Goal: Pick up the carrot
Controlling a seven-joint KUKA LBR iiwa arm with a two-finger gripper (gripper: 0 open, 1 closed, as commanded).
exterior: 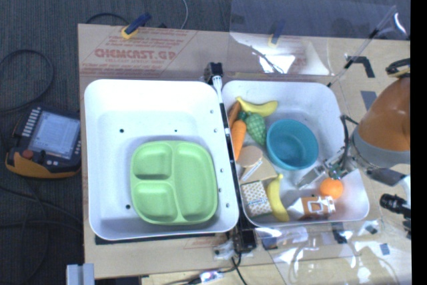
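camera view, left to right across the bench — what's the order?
Handheld pendant → green divided plate in the left bin → carrot at the right bin's left wall → blue bowl → orange ball → arm's orange band.

Two shallow white bins sit side by side on the bench: the right bin (333,100) under the gripper (331,170) and the left bin (107,100) well away from it. One green divided plate (175,182), with three compartments, lies in the far bin. The near bin holds one carrot (238,137) on the side away from the gripper, two bananas (257,105) (277,199), one blue bowl (291,143) just beside the gripper, one orange ball (330,189) directly at it, one green toy vegetable (255,128) and one small carton (315,207). One handheld pendant (45,143) lies on the floor, farthest from the gripper.
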